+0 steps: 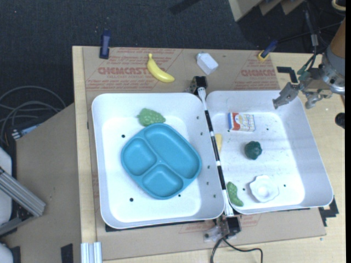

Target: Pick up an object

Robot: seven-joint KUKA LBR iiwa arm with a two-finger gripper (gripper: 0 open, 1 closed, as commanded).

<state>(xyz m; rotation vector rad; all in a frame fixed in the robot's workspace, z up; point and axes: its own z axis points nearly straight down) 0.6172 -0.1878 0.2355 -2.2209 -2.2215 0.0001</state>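
You are at the start of the pick, as I judge it: nothing has been lifted and the arm has no target under it yet.

Furthest to the left of the gripper, in the left bin (104, 147), lies a blue divided plate (159, 160), with a green leafy piece (151, 116) touching its far edge. Above that bin, on the bench, a yellow banana (158, 70) lies well off to the gripper's left.

Nearer, in the right bin (312, 152), you have the likeliest candidates. A small yellow piece (219, 142) sits against the divider between the bins, and a green pod-like item (234, 193) lies at the near left corner. A small printed carton (241, 121) lies down and to the left of the gripper, the closest thing to it. Below that sits a dark green round object (253, 150), and further below still a white piece that looks like a fried egg (263, 189).

The gripper (296, 93) hangs over the far right rim of the right bin, apart from every object, with nothing between its fingers. They seem spread rather than closed, though the slant makes the width hard to judge.

Your next move, I would say, calls for travelling inward over the bin, centring above the carton or the dark green object, then descending squarely.
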